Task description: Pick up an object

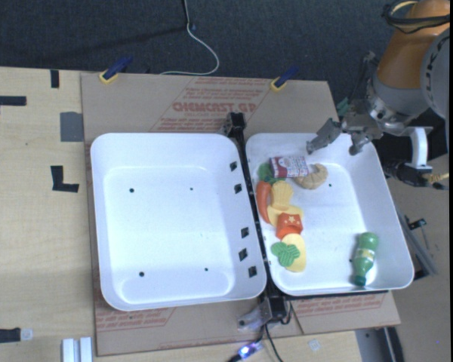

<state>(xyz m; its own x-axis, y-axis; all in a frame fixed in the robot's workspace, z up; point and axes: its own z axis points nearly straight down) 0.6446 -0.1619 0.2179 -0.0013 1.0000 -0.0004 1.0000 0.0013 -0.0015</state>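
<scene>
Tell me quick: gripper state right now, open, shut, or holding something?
Grey two-finger gripper: open, fingers spread, nothing between them; it hangs above the far edge of the right shallow white bin, just beyond the pale tan cookie-shaped toy.

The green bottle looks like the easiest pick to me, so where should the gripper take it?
Grip the bottle across its body, coming straight down. It lies on its side, alone near the right bin's near right corner. Closing across its narrow width should fit; the wall beside it leaves little room, so keep the fingers off that side.
</scene>
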